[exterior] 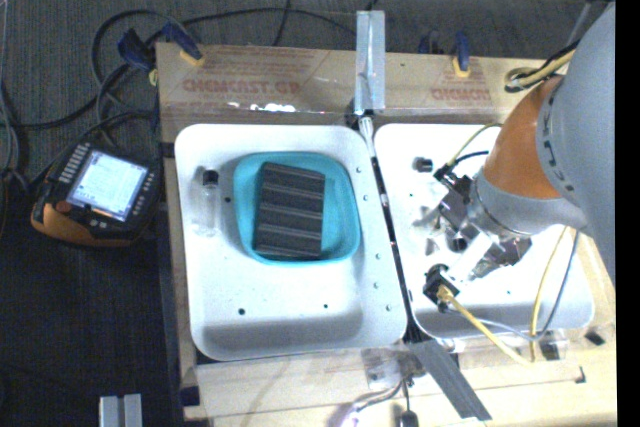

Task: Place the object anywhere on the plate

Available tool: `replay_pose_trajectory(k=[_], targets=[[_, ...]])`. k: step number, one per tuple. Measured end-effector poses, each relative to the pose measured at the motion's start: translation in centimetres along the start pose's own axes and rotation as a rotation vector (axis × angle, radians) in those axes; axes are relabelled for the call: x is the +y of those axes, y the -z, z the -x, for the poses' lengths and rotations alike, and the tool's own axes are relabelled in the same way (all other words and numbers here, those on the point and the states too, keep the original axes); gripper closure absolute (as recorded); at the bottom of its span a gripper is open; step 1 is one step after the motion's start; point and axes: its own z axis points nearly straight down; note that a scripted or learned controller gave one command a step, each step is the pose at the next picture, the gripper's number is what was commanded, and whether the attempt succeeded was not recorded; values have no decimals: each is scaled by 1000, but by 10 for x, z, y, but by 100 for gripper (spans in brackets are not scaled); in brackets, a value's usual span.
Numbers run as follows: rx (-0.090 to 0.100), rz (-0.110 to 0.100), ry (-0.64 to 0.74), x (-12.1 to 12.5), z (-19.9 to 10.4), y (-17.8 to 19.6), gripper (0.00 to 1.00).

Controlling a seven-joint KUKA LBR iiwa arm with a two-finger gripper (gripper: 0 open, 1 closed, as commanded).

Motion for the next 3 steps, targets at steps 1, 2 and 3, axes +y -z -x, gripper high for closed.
replay_pose_trajectory(k=[1, 2, 3], targets=[[0, 3, 367, 54, 47, 52, 0], [0, 0, 201, -7, -6, 0, 0], [0, 3, 373, 62, 54, 8, 0]])
